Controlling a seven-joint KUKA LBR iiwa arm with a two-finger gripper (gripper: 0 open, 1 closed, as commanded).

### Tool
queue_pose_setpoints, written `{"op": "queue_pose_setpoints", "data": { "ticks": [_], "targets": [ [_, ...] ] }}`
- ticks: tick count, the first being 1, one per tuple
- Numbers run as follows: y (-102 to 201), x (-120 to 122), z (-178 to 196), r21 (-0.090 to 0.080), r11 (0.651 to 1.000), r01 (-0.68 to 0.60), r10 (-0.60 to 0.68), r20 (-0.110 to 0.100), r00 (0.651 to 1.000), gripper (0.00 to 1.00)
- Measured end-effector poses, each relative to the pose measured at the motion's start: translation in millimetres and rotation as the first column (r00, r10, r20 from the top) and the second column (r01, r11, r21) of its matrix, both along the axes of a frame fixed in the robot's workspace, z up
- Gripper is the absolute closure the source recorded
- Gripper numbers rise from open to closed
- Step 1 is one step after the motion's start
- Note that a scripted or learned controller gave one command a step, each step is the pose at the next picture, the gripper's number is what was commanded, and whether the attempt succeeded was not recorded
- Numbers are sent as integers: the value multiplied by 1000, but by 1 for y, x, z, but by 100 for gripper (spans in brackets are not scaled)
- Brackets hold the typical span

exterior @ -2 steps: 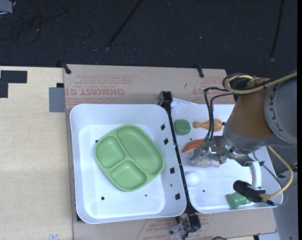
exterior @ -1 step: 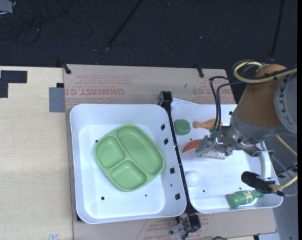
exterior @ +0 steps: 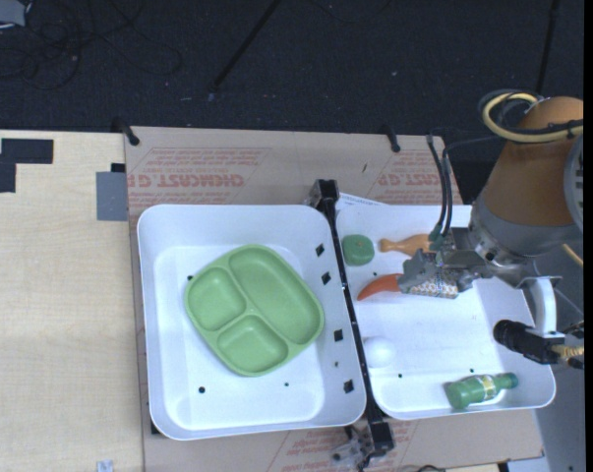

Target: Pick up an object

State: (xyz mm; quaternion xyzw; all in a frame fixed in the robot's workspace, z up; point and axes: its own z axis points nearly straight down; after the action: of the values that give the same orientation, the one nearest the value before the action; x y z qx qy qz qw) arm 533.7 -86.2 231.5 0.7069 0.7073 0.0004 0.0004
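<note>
your gripper [exterior: 436, 281] hangs low in the right bin [exterior: 429, 386] beside the orange carrot [exterior: 379, 286]; finger state unreadable. you're mid-reach; next, settle and close on it.

Pretty clearly a robotics lab setup, not anyone's kitchen. You've got a pale wood surface [exterior: 50, 293] with flattened cardboard [exterior: 237, 170] under two white bins [exterior: 163, 264], loose cables [exterior: 40, 18] trailing across a dark floor behind, and a big industrial arm [exterior: 532, 185] reaching in from the right.
</note>
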Motion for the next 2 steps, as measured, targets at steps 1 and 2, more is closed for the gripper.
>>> {"op": "queue_pose_setpoints", "data": {
  "ticks": [1, 2],
  "targets": [
    [59, -11, -8, 2, 1000, -4, 4, -6, 1000, 100],
    [117, -31, -12, 2, 1000, -4, 4, -7, 1000, 100]
  ]
}}
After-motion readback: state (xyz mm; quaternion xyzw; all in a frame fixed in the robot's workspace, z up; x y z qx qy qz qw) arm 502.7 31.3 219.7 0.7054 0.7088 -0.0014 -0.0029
